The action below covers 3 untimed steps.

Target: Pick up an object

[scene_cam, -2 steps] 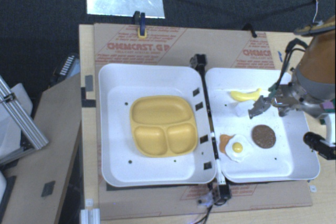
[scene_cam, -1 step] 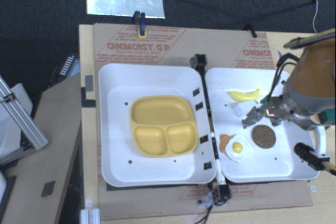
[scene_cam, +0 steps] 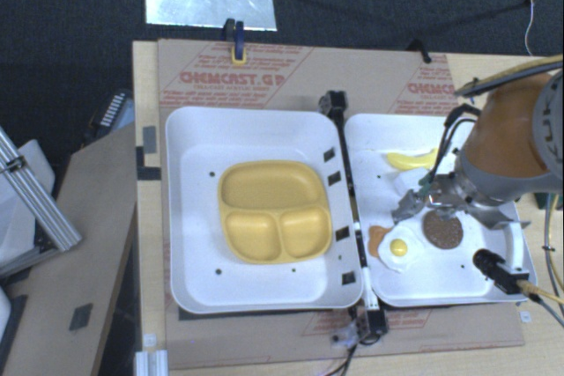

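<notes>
**Left bin free round the rim, right bin crowded**

Left bin (scene_cam: 189, 189): yellow tray (scene_cam: 273, 211) takes the middle, with bare floor along all four walls. Right bin (scene_cam: 374, 141): free at the far-left corner and the near-left strip. Banana (scene_cam: 410, 160), brown patty (scene_cam: 442, 231) and fried egg (scene_cam: 398, 251) with an orange piece (scene_cam: 379, 239) touching it clutter the centre. Arm (scene_cam: 511, 141) blocks the right side, pincer (scene_cam: 419, 198) between banana and egg.

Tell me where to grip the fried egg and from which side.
Come straight down from above: the fried egg lies flat on the bin floor. Pinch across its white rim, near edge to far edge, probably, since an orange piece sits at its left and a brown patty lies close on its right.
</notes>
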### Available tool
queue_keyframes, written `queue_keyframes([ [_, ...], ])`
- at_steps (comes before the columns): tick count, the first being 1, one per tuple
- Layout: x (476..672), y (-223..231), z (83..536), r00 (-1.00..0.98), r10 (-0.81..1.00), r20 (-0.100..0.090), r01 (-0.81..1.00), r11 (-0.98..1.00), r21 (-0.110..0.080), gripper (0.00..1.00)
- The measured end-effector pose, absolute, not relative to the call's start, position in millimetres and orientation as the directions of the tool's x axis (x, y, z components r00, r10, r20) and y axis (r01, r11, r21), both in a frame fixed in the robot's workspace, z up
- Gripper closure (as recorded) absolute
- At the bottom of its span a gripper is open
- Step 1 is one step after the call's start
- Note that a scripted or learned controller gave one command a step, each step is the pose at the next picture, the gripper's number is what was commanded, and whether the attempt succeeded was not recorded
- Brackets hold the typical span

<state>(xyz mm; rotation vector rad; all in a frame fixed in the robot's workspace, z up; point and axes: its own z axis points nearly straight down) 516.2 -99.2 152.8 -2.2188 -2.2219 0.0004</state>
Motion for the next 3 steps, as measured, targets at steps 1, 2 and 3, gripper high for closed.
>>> queue_keyframes([
  [1, 520.9, -101.6, 110.3, -0.001, 1.000, 0.001, 1.000, 0.001, -0.001, 0.00],
  [2, 521.6, -102.1, 122.6, -0.002, 1.000, -0.001, 1.000, 0.002, 0.002, 1.00],
  [3, 528.6, -111.4, 174.6, -0.003, 1.000, -0.002, 1.000, 0.003, 0.006, 1.00],
])
